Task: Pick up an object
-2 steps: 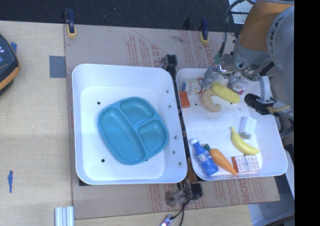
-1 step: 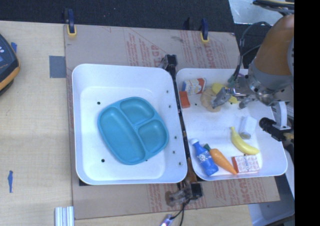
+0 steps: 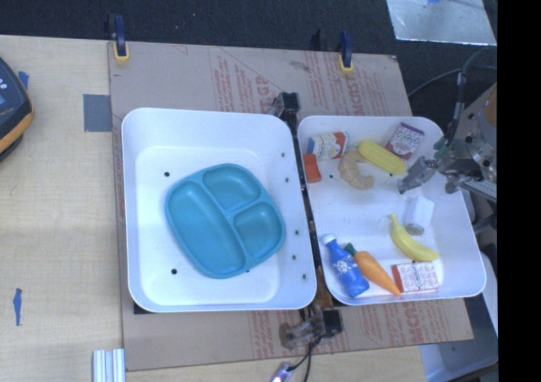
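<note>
The fingers (image 3: 414, 178) of the gripper (image 3: 432, 182) are seen spread apart at the right side of the right bin (image 3: 461, 213), and nothing is held between them. The rest of the arm is cut off at the right, so only the wrist end can be made out, and that dimly.

Just below the gripper a small white object (image 3: 418, 212) is found on the bin floor; its shape is hard to make out against the white. Next to it lies a banana (image 3: 412, 242), its long axis running from upper left to lower right. A corn cob (image 3: 380, 157) is placed near the far wall with a similar slant, touching a beige pastry-like piece (image 3: 355, 173) at its left end. A purple and white packet (image 3: 407, 138) is set at the far right corner.

Along the left wall of this bin a red and white carton (image 3: 326, 145) and an orange block (image 3: 312, 169) are seen. At the near edge a blue bottle (image 3: 344, 267) is laid with its white cap pointing to the upper left. A carrot (image 3: 377, 273) lies beside the bottle, thick end to the upper left and tip to the lower right. The tip rests against a flat red and white box (image 3: 418, 276).

The left bin (image 3: 144, 203) is occupied by a single blue divided plate (image 3: 224, 220), which is set flat near its middle. Both bins are borne on a cardboard sheet (image 3: 211, 76) clamped to the bench.
</note>
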### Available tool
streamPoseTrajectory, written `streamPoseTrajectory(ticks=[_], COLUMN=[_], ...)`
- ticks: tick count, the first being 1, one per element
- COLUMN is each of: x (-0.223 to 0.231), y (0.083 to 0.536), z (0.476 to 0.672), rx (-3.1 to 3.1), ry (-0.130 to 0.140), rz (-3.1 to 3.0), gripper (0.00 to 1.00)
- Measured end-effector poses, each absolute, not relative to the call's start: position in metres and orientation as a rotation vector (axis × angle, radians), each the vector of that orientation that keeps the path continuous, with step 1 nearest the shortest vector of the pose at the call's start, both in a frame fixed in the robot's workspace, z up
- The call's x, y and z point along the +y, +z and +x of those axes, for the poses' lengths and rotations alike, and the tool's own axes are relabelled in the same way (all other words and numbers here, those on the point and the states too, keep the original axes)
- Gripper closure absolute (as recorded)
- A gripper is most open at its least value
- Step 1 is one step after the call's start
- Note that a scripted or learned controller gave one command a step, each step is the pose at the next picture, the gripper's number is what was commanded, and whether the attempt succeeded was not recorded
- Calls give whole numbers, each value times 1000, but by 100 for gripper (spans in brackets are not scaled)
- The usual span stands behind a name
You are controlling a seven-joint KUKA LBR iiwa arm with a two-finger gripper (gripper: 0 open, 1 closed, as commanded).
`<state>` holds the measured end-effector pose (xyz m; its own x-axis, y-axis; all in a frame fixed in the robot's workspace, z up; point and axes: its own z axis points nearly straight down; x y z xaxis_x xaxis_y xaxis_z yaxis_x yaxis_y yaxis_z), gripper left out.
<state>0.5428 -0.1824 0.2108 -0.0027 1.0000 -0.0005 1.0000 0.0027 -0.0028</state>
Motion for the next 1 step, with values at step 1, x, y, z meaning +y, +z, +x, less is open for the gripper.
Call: streamPoseTrajectory(ticks=[1], x=[-208], y=[141], z=[515], rx=[-2223], ry=[5], rz=[-2214], gripper=[0])
